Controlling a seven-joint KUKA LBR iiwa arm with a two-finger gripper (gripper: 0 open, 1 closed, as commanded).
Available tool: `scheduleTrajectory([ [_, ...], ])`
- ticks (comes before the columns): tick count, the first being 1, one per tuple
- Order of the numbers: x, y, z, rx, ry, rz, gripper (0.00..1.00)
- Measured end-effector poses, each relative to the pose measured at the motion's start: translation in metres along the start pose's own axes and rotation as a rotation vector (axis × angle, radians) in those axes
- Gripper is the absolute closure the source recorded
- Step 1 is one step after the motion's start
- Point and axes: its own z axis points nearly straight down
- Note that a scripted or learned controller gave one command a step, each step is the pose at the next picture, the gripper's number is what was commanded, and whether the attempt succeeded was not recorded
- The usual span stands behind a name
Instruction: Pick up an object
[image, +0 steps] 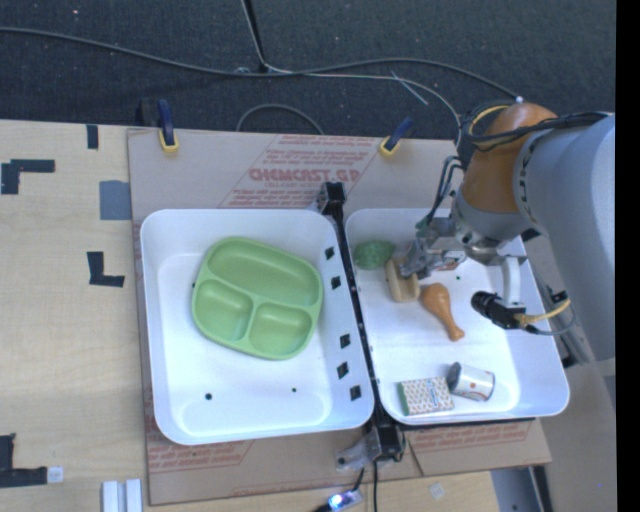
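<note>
Hand (418, 258), fingers' state can't tell, hangs low right over tan wooden block (401, 284) in right white bin (535, 385), prob. lining up a grab.

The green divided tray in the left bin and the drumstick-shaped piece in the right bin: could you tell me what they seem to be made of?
Green tray: likely moulded plastic, matte, with one even colour and softly rounded compartment edges. Drumstick: probably toy plastic or rubber, with a smooth, uniform orange-tan surface; the view leaves this open.

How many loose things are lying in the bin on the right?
5: green lump, tan block, drumstick, patterned packet, small can. The gripper may hide more.
</note>
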Motion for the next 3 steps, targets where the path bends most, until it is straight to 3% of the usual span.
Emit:
scheduleTrajectory([
  [3,0.011,0.008,-0.162,0.001,-0.002,-0.001,1.00],
])
